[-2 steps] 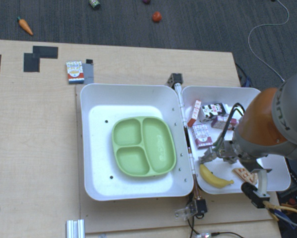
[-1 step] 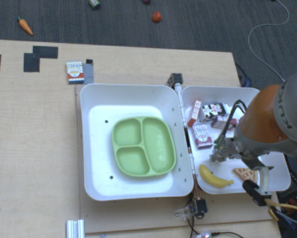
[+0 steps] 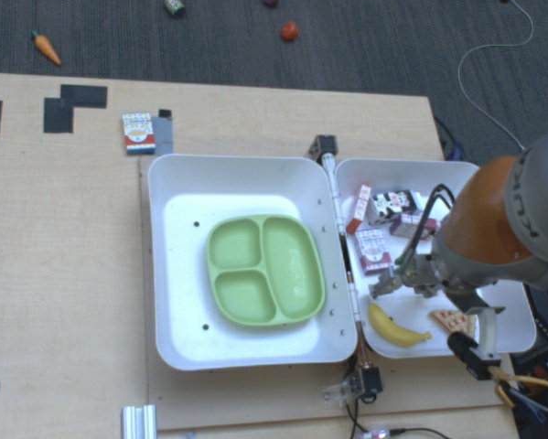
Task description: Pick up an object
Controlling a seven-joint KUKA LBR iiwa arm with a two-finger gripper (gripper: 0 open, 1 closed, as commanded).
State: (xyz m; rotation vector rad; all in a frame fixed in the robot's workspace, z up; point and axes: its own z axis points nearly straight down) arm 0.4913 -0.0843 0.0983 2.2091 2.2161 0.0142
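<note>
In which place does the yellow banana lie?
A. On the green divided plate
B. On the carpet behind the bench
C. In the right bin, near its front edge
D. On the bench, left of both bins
C: the banana lies on the floor of the right bin, near its front edge, beside the arm.

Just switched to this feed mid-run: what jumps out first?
The green divided plate lying alone in the left bin catches the eye first. Next, the grey arm with its orange band reaches in over the right bin, above a yellow banana, a pizza slice and small cartons.
</note>
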